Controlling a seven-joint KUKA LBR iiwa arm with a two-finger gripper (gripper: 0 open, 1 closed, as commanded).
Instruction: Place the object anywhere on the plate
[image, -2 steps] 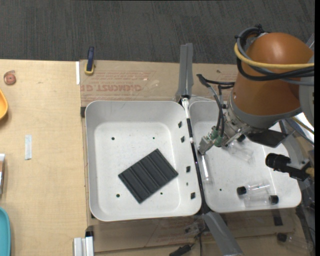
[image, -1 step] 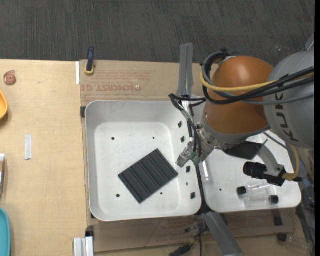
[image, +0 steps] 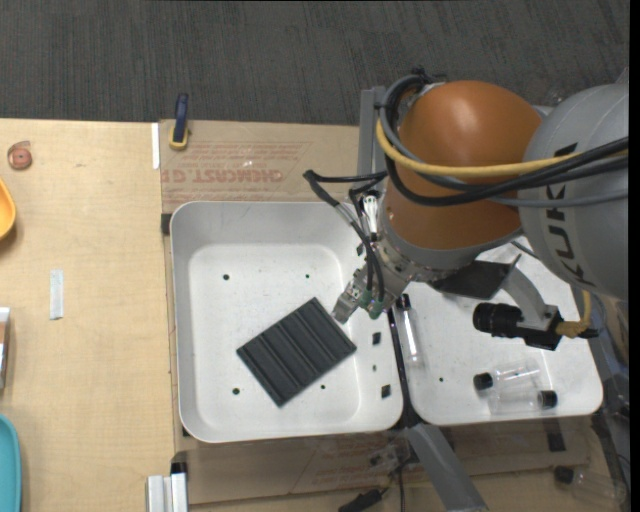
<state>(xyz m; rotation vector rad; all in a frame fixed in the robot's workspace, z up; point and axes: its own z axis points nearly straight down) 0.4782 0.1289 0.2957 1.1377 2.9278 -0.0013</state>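
A dark grey ribbed plate (image: 296, 351) lies flat and turned at an angle in the left white bin (image: 190, 300). A clear plastic vial (image: 514, 386) with black ends lies on its side in the right white bin (image: 590, 395), near its front. My gripper (image: 356, 300) hangs low over the right side of the left bin, just above the plate's upper right corner. The orange wrist band and grey arm cover much of the right bin behind it. I see no object in the gripper.
The wooden bench stretches to the left, bearing a small white strip (image: 56, 295), an orange thing (image: 5, 215) at the edge and a teal thing (image: 8, 465) at the lower left. A blue clip (image: 180, 118) sits behind the left bin.
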